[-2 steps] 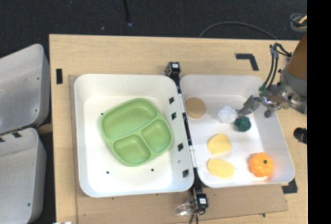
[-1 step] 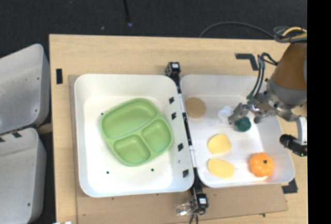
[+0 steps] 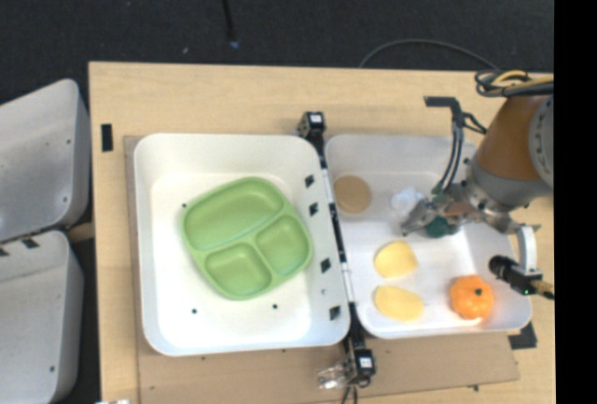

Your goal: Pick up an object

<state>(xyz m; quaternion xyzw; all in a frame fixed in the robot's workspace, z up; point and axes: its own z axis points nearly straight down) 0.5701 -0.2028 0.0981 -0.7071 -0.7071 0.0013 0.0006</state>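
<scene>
While my gripper (image 3: 424,220) hangs low in the right bin (image 3: 373,150) over a small teal object (image 3: 438,227), I cannot tell its fingers' state, so I judge the grasp under way; next, a straight lift.

Green tray (image 3: 246,237), orange pumpkin (image 3: 472,297)

Divided tray (image 3: 246,237) in left bin (image 3: 149,243).

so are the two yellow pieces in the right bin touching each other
Apart. The camera view shows a strip of white bin floor between the upper yellow piece and the lower yellow piece.
</scene>
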